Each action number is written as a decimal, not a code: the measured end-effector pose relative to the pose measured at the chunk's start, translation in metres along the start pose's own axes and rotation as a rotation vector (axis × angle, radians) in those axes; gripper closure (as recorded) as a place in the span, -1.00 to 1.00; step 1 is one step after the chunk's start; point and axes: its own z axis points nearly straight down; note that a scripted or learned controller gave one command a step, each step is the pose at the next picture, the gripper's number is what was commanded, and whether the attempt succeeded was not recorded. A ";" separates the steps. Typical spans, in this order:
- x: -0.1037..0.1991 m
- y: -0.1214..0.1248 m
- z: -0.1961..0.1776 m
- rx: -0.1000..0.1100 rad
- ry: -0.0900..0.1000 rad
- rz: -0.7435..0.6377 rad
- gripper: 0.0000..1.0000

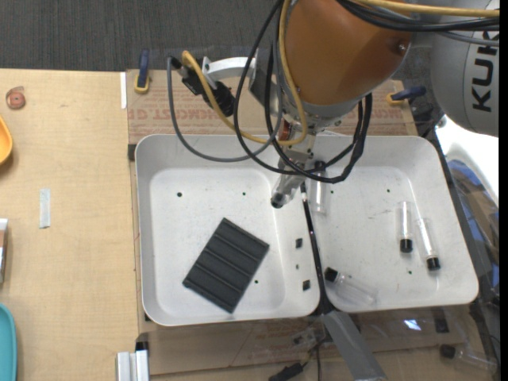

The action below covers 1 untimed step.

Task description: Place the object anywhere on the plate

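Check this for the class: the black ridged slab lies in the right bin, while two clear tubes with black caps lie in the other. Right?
Not quite. The camera view shows the black ridged slab in the left bin; the two clear tubes with black caps lie in the right bin.

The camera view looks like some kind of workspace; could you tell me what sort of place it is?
Probably a robotics lab test bench: a cabled KUKA arm hangs over two white bins on a clamped cardboard base, holding a black ridged plate and clear tubes.

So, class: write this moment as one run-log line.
arm: over the bins' shared wall | gripper: low, nothing seen held | black ribbed plate: left bin, bare | clear tubes: right bin
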 end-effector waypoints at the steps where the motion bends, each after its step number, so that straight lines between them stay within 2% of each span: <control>1: -0.076 0.008 0.010 -0.001 0.000 0.011 1.00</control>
